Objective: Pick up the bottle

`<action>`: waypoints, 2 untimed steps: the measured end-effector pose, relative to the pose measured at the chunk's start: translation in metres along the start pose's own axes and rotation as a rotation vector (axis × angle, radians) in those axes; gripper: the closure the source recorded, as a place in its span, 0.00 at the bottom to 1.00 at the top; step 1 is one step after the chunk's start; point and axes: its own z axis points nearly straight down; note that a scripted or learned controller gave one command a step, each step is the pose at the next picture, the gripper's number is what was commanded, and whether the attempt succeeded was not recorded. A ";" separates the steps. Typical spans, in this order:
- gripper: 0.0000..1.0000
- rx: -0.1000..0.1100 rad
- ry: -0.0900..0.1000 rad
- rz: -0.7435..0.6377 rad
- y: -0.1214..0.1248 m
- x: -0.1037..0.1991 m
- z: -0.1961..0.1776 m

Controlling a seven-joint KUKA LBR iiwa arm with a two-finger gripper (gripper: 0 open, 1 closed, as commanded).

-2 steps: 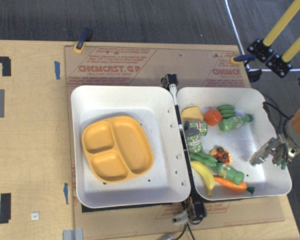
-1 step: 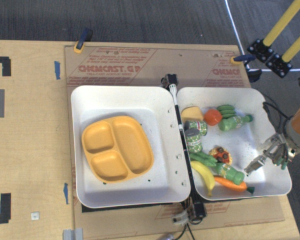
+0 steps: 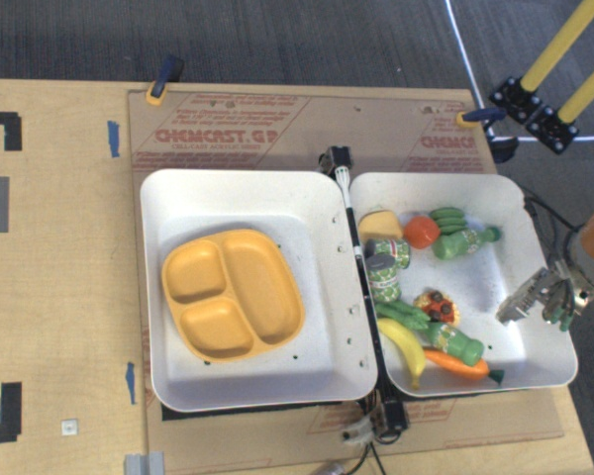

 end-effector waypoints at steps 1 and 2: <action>0.00 0.000 0.000 -0.001 0.000 0.000 0.000; 1.00 -0.003 -0.004 0.000 0.001 -0.001 -0.010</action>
